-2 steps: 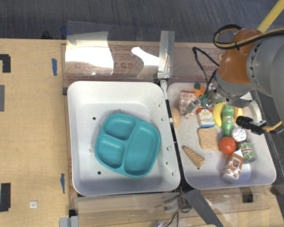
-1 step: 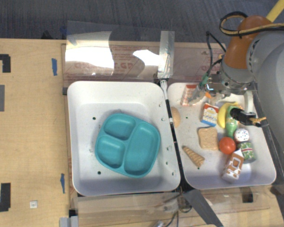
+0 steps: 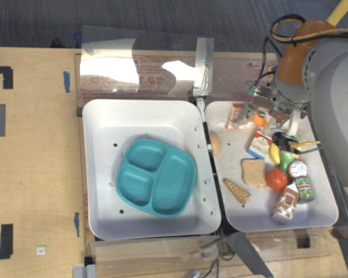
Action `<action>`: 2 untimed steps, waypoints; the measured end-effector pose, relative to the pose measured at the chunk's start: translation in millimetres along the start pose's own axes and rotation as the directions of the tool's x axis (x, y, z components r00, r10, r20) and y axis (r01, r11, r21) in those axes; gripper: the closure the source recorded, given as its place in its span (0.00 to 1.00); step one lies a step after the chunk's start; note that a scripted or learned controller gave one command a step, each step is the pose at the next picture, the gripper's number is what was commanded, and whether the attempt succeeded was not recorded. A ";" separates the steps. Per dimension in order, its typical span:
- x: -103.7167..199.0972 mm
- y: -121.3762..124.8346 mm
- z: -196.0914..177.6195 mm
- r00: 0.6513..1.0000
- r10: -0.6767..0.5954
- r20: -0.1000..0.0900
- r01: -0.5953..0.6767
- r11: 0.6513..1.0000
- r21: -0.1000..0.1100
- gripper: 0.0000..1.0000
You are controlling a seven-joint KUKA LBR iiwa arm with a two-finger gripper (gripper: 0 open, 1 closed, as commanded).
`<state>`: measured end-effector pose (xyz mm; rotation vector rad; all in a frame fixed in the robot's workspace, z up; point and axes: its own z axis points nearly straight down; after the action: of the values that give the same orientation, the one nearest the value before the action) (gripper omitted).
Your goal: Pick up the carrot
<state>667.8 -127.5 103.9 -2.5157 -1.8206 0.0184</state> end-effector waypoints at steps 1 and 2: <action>-0.1 -0.3 0.1 1.000 -0.010 0.004 0.010 1.000 -0.003 0.00; -6.3 2.8 -13.2 1.000 0.000 0.011 0.000 1.000 -0.018 1.00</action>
<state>668.9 -134.6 116.9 -2.5328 -1.8326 0.0166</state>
